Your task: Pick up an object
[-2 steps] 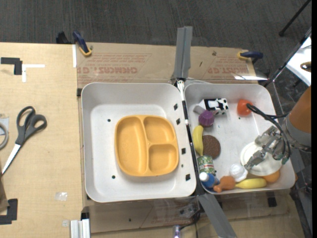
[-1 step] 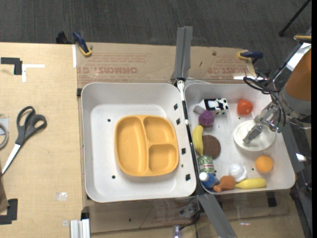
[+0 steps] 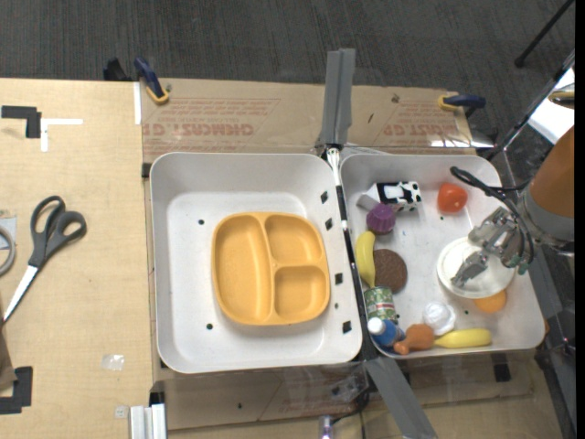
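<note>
Hand (image 3: 482, 256) of the grey arm hovered at the frame's right, over a shallow white round bowl (image 3: 466, 273) in the right white bin (image 3: 512, 337). Its finger state could not be told. Judged step: approach. Next, descend and close. An orange object (image 3: 491, 302) lay partly hidden beneath the bowl.

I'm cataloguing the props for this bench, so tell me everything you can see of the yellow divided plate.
The yellow divided plate is a rounded rectangle of smooth, plastic-looking orange-yellow. Raised ridges split it into three compartments: one long one on the camera view's left, two smaller ones stacked on the right. It lies flat, open side up, slightly turned, near the middle of the left white bin, resting on its floor, apart from its walls.
</note>
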